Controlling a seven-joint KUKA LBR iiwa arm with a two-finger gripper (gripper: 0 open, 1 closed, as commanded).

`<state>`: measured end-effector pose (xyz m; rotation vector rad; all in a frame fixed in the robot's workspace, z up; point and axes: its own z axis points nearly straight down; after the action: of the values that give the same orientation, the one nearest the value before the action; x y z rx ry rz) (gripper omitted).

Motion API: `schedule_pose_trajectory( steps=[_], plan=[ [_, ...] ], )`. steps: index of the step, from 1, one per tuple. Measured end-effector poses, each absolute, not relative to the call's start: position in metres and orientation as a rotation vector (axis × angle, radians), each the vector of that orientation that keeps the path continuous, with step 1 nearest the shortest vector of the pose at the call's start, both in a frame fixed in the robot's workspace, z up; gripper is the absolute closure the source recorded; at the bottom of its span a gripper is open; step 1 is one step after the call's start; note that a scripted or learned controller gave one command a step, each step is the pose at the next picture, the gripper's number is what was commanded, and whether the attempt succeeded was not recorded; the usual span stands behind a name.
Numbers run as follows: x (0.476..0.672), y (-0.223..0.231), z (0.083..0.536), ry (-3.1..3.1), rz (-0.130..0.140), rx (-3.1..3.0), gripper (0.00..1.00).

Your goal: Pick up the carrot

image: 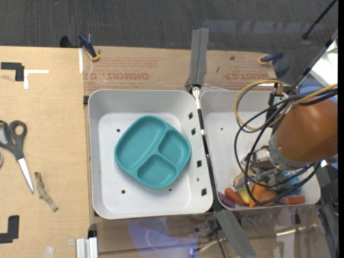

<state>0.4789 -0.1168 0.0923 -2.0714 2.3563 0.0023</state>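
Observation:
The arm's orange band (309,132) hangs over the right bin (226,138), and the gripper (266,177) reaches down below it into a pile of toy food at the bin's near edge. An orange carrot (262,193) lies in that pile just under the wrist, partly covered by cables and the gripper body. Another slim orange-red piece (293,200) lies to its right.
A teal three-compartment plate (154,151) sits in the left bin (102,160). A purple piece (228,199) and a yellow piece (243,196) lie beside the carrot. Scissors (19,149) rest on the bench at far left. Black cables (258,112) loop above the right bin.

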Motion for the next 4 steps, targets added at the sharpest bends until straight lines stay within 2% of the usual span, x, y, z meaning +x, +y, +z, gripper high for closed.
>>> schedule_pose_trajectory(
  steps=[1,2,3,4],
  plan=[
    [0.484,-0.116,0.104,2.352,-0.011,-2.060,1.00],
    [0.478,-0.056,0.191,2.139,0.005,-2.297,1.00],
    [0.524,-0.019,0.190,1.875,0.008,-2.517,1.00],
    [0.582,-0.052,0.228,1.716,0.005,-2.627,1.00]
  ],
)
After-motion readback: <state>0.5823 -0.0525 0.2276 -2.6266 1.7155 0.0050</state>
